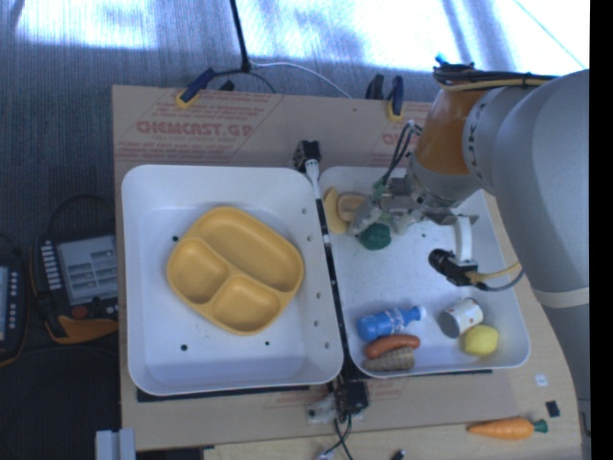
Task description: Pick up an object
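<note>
A grey KUKA arm (536, 151) with an orange band reaches into the right white bin (498, 357), its gripper (383, 220) poised directly over a dark green round object (374, 237) beside a yellow item (337, 207) at the bin's upper left. A blue bottle (388, 321), a carrot (393, 344), a brush (390, 360), a small white cup (461, 316) and a lemon (481, 339) line the near edge. A yellow divided plate (235, 269) sits in the left bin (144, 343).

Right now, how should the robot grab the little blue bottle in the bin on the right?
Probably across the middle of the blue bottle, coming straight down from above. It lies on its side with its white cap pointing right, so its round body is the widest free part. The sausage sits close below it, so the fingers should close gently.
</note>
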`<state>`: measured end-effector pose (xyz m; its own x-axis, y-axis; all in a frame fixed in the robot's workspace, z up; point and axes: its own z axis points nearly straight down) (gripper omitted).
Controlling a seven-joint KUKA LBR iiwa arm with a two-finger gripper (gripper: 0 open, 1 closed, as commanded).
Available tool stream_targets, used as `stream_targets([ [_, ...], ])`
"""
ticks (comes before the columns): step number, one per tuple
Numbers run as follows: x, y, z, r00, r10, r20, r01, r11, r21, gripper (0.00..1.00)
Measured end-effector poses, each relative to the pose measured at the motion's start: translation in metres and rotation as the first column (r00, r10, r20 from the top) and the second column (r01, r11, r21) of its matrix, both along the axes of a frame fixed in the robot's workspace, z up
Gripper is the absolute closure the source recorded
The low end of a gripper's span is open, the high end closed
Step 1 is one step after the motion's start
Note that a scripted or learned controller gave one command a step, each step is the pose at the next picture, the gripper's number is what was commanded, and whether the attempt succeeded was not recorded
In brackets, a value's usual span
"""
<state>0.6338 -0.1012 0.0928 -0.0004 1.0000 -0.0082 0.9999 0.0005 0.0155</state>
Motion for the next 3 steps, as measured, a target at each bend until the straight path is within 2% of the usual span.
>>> stream_targets([
  [3,0.0,0.0,0.0,1.0,0.0,0.0,0.0,1.0,0.0,0.0],
])
